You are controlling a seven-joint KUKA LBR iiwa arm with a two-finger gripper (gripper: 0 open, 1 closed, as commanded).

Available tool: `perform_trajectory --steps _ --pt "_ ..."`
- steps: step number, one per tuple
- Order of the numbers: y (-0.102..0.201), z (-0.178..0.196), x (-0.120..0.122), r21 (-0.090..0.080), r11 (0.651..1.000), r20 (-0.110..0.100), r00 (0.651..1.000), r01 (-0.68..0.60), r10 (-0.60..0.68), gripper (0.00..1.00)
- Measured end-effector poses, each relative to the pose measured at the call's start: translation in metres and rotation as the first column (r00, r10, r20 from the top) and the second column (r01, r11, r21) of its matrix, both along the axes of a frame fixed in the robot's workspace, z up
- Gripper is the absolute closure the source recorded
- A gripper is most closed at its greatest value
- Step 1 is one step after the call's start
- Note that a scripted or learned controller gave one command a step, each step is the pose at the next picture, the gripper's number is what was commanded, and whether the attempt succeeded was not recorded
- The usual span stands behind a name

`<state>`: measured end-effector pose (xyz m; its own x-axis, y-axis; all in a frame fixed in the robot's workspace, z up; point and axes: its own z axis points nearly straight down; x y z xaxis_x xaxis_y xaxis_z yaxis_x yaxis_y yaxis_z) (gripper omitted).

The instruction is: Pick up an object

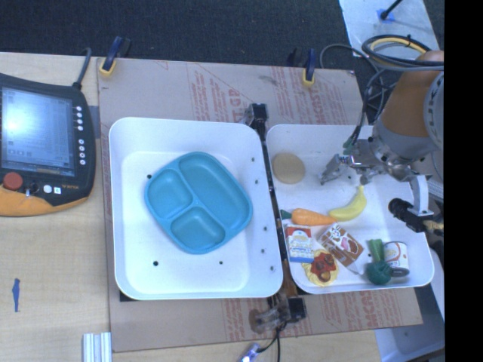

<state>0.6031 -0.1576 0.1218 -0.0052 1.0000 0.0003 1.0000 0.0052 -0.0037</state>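
Left bin (128,277) carrying a blue divided plate (198,200). Right bin (302,138), with gripper (349,170) hovering at its 12 o'clock, fingers spread wide, nothing between. At 5 o'clock from them and just beside: banana (352,207), likeliest target. Approach step, seemingly; next, shift over banana, descend, close.

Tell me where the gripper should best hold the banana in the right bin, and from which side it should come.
Probably the middle of the banana, coming from above with the fingers across its narrow width. It lies flat and curved, and the carrot lies close to its lower end, so the upper half leaves more room. The gripper is above-left of it.
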Motion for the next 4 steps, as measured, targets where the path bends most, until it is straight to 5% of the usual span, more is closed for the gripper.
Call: perform_trajectory --steps 1,2,3,4 --pt "-0.048 0.057 -0.068 0.0 1.0 0.0 1.0 0.003 -0.003 0.0" --pt "0.04 0.009 -0.042 0.001 1.0 -0.002 1.0 -0.001 0.001 0.0" --pt "0.064 -0.031 -0.053 -0.001 1.0 -0.001 1.0 -0.002 0.002 0.0" --pt "0.058 -0.03 -0.068 0.0 1.0 -0.002 1.0 -0.001 0.001 0.0"
